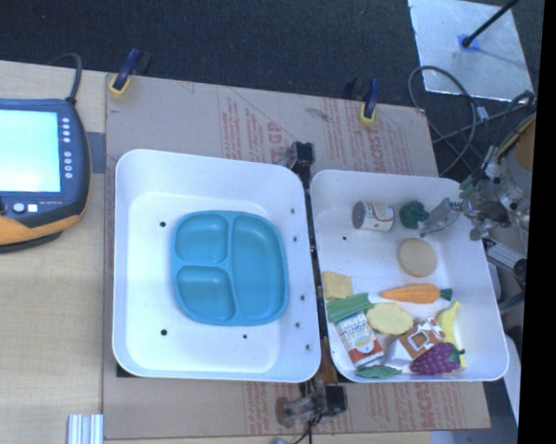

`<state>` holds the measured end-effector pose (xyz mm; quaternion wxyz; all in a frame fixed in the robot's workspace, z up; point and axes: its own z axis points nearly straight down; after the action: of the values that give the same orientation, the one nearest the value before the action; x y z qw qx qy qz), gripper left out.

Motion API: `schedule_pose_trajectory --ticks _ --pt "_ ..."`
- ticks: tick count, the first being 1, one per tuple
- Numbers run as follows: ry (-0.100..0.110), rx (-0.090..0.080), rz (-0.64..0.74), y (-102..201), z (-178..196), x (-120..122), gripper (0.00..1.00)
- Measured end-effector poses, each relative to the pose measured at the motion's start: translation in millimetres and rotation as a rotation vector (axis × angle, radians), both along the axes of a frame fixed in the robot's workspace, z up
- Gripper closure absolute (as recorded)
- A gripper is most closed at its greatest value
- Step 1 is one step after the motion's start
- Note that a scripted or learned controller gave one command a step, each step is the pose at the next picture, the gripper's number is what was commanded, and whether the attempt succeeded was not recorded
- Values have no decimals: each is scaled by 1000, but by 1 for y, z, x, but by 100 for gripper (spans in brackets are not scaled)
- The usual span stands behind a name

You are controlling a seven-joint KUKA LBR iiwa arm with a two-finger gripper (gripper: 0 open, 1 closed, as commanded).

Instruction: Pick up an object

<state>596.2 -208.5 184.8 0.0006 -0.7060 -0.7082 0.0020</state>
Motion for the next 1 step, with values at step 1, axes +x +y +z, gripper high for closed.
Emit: schedule_pose_trajectory --ticks 1 --pt "-3 1 0 2 -81 54 0"
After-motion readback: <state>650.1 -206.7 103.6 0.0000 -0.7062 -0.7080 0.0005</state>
